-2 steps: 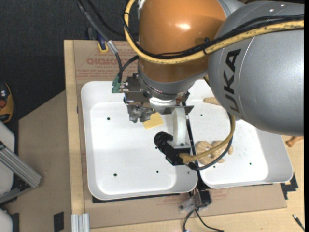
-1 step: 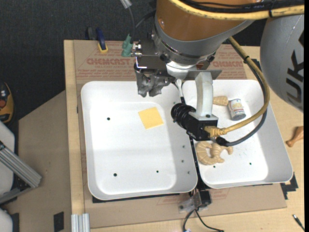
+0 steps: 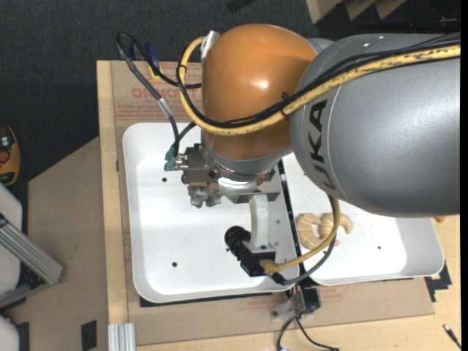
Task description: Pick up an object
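A tan, knobbly object (image 3: pixel 316 227) lies in the right bin (image 3: pixel 398 251), close to the divider between the bins. My gripper (image 3: pixel 202 187) hangs over the middle of the left bin (image 3: pixel 150 218), under the orange band of the wrist. It is well to the left of the tan object and apart from it. The big grey arm and orange band hide the back of both bins and whatever lies there.
The bins sit on a cardboard sheet (image 3: pixel 113 123) on a dark floor. Cables (image 3: pixel 157 86) loop from the wrist over the back left of the left bin. Bare white floor shows at that bin's left and front.
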